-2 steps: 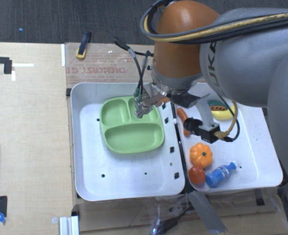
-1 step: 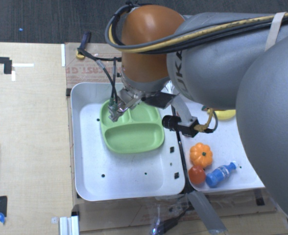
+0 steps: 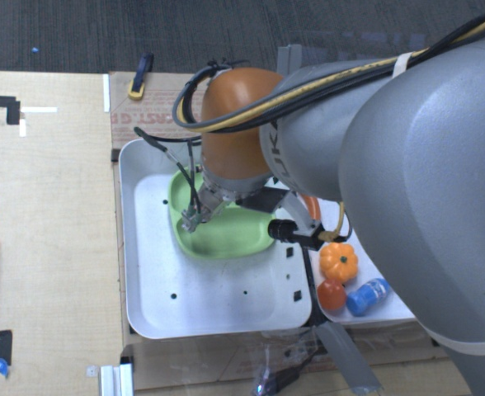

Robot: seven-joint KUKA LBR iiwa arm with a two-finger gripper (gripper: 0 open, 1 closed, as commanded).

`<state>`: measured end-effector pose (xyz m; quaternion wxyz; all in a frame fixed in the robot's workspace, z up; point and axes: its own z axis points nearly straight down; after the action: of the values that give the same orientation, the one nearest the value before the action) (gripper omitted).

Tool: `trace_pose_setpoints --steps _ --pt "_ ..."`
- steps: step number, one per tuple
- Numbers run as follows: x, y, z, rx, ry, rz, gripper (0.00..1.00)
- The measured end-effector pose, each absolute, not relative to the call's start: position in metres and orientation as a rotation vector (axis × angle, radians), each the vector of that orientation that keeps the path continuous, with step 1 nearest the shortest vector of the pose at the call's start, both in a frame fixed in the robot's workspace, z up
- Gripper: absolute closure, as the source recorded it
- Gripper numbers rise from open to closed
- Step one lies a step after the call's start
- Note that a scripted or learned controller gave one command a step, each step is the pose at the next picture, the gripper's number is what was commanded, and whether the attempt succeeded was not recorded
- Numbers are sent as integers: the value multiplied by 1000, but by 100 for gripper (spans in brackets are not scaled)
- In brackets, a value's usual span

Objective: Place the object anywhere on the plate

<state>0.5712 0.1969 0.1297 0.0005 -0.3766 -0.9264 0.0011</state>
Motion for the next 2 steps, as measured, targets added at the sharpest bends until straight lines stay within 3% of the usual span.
trace_pose_setpoints --steps 1,2 --pt "571 197 130 -1183 -2910 2 0" --pt "602 210 184 -1036 -2967 1 0"
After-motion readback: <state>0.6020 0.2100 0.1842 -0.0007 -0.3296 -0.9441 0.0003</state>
